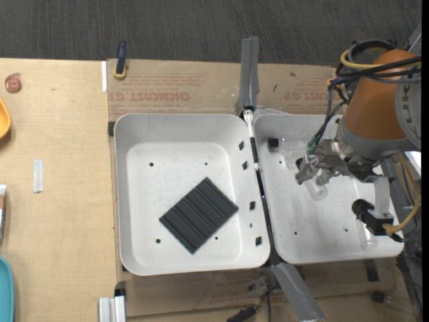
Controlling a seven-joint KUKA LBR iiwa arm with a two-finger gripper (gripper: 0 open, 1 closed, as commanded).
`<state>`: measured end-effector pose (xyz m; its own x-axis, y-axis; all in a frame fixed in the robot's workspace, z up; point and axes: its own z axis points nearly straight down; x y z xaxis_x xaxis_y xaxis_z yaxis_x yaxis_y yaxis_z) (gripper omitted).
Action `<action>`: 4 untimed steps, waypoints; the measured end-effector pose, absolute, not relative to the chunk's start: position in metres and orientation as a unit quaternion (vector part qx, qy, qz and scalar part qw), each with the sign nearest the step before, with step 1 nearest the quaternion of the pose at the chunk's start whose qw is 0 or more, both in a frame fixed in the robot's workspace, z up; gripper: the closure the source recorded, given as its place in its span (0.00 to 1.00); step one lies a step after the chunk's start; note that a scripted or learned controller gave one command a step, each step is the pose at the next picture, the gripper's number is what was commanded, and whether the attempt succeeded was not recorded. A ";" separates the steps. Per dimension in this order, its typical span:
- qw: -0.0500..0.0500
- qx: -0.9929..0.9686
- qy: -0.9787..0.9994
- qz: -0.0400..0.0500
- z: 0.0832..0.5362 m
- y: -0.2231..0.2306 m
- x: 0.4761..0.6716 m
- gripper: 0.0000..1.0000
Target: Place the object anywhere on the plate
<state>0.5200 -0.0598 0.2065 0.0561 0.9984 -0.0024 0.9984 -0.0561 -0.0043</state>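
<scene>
Tool (315,174) low over right bin (295,237), beside small clear, glassy object (318,190) on bin floor; grip state unreadable, cannot tell. Plate (199,215), dark ribbed rectangular slab, lies flat, skewed, in left bin (134,146), well apart. Likely still pick stage. Bins smooth white plastic, shallow, rounded corners.

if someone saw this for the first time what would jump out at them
First the arm, grey with a bulky orange band, reaching in from the right and hanging over the right bin, with its gripper low near a small clear object. Next the dark ridged plate, lying askew near the middle of the left bin and stark against the white.
</scene>
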 end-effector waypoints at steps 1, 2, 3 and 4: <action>0.000 -0.617 -0.787 0.001 0.207 0.025 0.608 1.00; 0.001 -0.605 -0.796 0.002 0.213 0.085 0.547 1.00; 0.001 -0.468 -0.884 0.002 0.197 0.115 0.554 1.00; 0.001 -0.419 -0.908 0.001 0.247 0.071 0.508 1.00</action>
